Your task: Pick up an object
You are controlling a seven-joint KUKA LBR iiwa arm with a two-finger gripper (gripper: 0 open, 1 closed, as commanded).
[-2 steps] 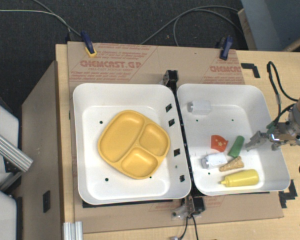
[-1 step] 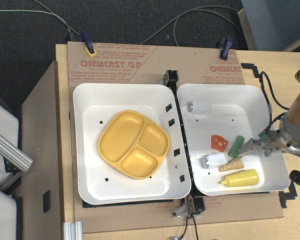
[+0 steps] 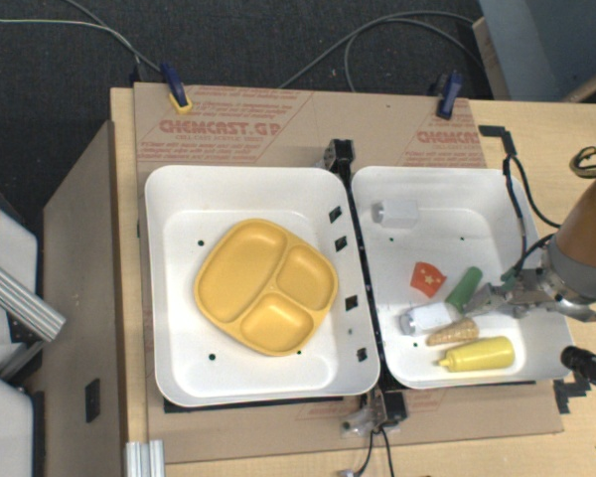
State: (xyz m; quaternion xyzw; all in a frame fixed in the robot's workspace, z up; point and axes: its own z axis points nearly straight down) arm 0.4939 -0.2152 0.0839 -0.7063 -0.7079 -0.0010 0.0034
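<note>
The camera looks down at a slant on a bench (image 3: 79, 266) covered by a cardboard sheet (image 3: 278, 117) with red lettering, held at the far edge by two clamps. Two shallow white bins sit side by side on it. The left bin (image 3: 169, 266) holds a yellow plate (image 3: 266, 286) with three compartments, lying flat near the bin's middle.

The right bin (image 3: 477, 217) holds several small things gathered in its near half. A red and white packet (image 3: 427, 279) lies near the centre. Just right of it a green bottle (image 3: 466, 289) lies tilted. Nearer the camera, a white tube (image 3: 427, 317) lies on its side, with a tan bread-like piece (image 3: 451, 332) touching or just beside its near edge. A yellow squeeze bottle (image 3: 477, 354) lies on its side nearest the front wall. A clear, pale block (image 3: 395, 213) sits apart at the far left of this bin.

The arm (image 3: 584, 256) comes in from the right, over the right bin's edge. The gripper (image 3: 497, 296) reaches toward the cluster, its tip just beside the lower end of the green bottle and above the tan piece. Whether it is released or clenched cannot be told at this angle, and nothing is plainly seen between its fingers.

Black cables run across the dark floor beyond the bench.
</note>
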